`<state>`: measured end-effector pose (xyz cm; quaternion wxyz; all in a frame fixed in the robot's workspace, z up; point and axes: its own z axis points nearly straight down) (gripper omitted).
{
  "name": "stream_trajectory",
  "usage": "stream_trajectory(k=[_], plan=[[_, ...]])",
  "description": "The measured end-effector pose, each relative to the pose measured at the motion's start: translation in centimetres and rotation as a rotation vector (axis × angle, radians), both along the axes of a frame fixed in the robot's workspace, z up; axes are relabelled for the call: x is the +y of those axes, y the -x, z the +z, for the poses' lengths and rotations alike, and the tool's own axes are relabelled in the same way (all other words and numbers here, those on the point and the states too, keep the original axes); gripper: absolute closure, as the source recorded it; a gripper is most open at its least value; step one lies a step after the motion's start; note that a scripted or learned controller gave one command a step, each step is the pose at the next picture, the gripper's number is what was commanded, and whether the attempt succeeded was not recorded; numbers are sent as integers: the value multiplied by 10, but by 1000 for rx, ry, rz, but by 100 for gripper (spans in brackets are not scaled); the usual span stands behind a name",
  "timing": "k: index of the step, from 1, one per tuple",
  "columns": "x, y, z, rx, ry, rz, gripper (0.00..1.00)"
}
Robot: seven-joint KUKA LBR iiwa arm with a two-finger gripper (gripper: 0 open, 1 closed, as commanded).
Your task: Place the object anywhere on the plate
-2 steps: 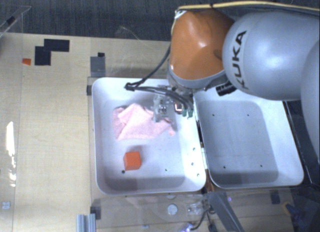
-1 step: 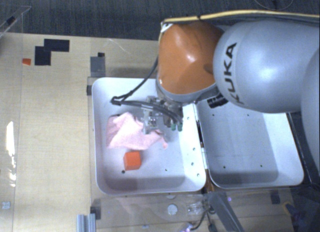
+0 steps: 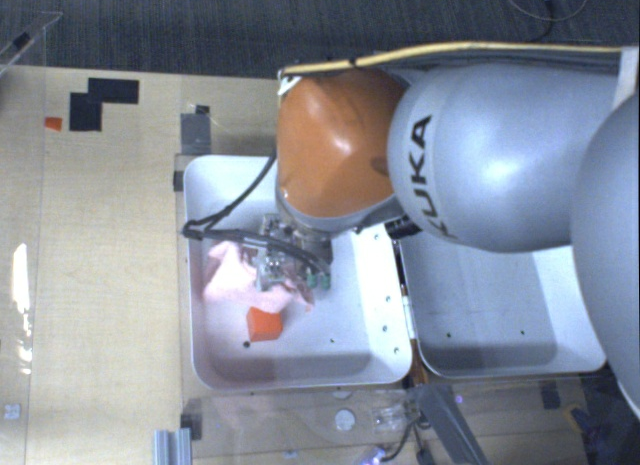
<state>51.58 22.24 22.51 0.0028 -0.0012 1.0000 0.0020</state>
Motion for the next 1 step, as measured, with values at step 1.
stream_trajectory(k=[1], plan=[[0,0,0,-1,0,0,0]])
